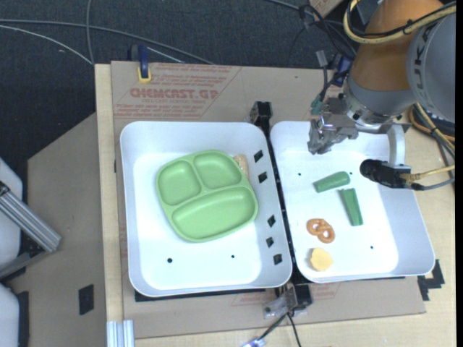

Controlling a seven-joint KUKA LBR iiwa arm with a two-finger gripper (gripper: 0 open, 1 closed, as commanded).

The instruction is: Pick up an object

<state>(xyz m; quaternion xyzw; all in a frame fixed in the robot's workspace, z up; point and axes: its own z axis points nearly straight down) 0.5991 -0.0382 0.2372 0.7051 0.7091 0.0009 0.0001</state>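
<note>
Resting on the worktop point(217, 82), two white bins sit side by side: the left bin point(141, 251) holds a green divided plate point(207, 194) at its middle, and the right bin point(405, 244) carries the small items. Over the right bin's far edge hangs the arm point(394, 42), its gripper point(322, 142) empty, open or closed unclear. Toward the bin's middle lie two green pieces point(332, 182) point(351, 207), with a pretzel point(320, 229) and a yellow piece point(320, 259) nearer its front edge.

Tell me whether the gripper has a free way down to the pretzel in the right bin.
Probably yes. The pretzel lies flat and apart from the yellow piece and the green sticks, with nothing over it. The gripper hangs above the same bin's far end.
</note>
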